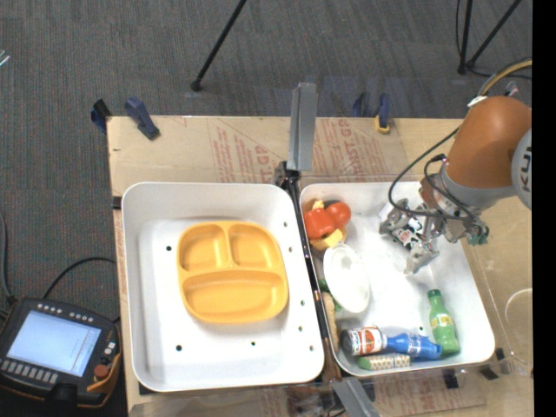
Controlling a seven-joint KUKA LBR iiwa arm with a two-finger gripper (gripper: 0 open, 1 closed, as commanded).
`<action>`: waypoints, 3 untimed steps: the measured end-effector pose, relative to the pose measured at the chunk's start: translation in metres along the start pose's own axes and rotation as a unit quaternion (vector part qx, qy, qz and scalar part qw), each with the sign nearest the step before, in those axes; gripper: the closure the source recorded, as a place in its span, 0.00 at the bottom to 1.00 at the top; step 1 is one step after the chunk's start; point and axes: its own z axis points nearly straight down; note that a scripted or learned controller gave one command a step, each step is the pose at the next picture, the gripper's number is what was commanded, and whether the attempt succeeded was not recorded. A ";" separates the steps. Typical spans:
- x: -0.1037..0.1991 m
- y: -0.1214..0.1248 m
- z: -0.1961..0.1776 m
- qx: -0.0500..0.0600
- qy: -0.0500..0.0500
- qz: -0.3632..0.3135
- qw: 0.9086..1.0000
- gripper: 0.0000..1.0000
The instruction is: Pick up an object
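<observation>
The two-finger gripper (415, 243) hangs over the right white plastic bin (460, 263) near its far right corner, fingers spread apart with nothing between them. The green plastic bottle (442, 321) lies by the bin's near right corner, beside a blue bottle (391, 342).

Black-white toy (414, 230), right bin's upper area

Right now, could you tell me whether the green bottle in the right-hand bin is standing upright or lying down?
Lying down. The green bottle rests lengthwise on the right bin's floor, its cap pointing toward the far side.
</observation>
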 end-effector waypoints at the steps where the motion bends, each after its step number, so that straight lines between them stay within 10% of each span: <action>1: 0.011 0.009 -0.003 0.004 -0.005 -0.057 0.998 0.00; 3: 0.018 0.034 -0.003 0.003 -0.005 0.015 1.000 0.00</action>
